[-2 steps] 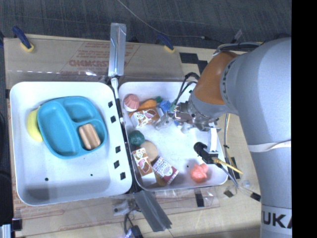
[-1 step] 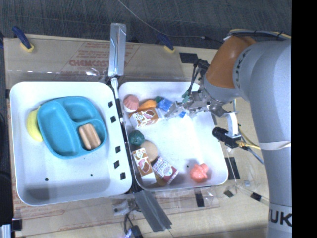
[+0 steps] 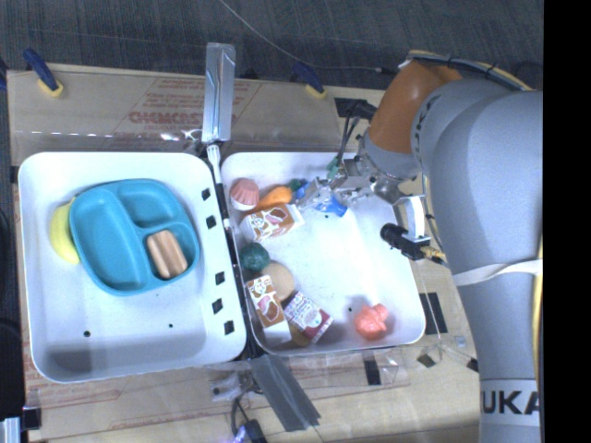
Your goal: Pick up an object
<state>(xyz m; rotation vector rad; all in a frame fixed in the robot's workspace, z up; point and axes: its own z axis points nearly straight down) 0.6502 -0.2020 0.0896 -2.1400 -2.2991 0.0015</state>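
My gripper (image 3: 325,190) is low over the far part of the right bin (image 3: 388,275), reaching in from the right. It sits just right of an orange carrot-like piece (image 3: 275,196) and a small green item (image 3: 297,188). A small blue thing (image 3: 332,207) shows right under the gripper; whether it is held is unclear. Close by to the left lie a pink round piece (image 3: 244,192) and a small brown-and-white carton (image 3: 272,221).
More items fill the right bin's left and front: a dark green ball (image 3: 254,257), a tan lump (image 3: 278,280), two small cartons (image 3: 307,317) and a pink piece (image 3: 372,321). The left bin (image 3: 55,340) holds a blue divided plate (image 3: 111,229) with a brown roll (image 3: 166,252), and a yellow item (image 3: 61,232).
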